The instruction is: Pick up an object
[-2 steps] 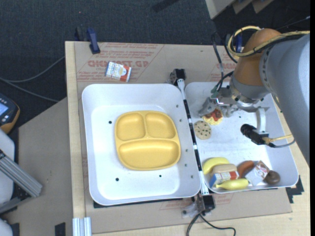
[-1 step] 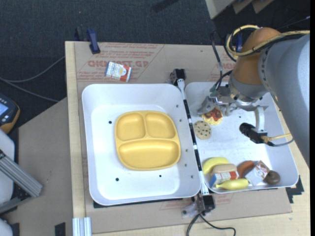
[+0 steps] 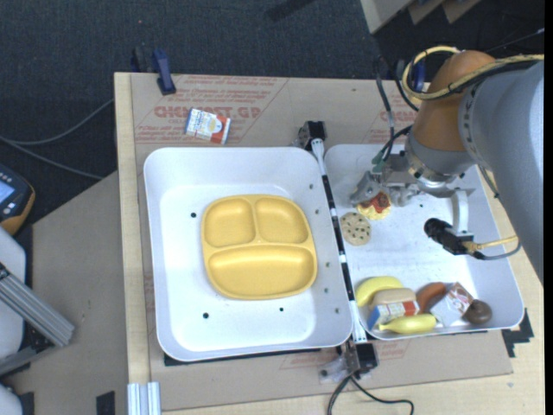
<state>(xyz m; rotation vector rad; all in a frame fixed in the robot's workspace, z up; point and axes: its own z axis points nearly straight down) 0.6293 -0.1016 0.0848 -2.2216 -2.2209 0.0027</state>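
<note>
While the gripper (image 3: 378,199) hangs over a small red-and-yellow toy (image 3: 375,204) near the right bin's (image 3: 510,271) left wall, grip unclear, it should centre before closing.

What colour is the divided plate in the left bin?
Yellow all over; the divided plate shows plainly in the camera view.

The yellow tray (image 3: 258,246) looked like smooth, shiny plastic. Both white bins (image 3: 173,301) looked like smooth plastic too. The tabletop (image 3: 259,102) looked like matt brown cardboard with red print. At 3 o'clock, the arm (image 3: 510,137) looked like smooth grey metal.
</note>
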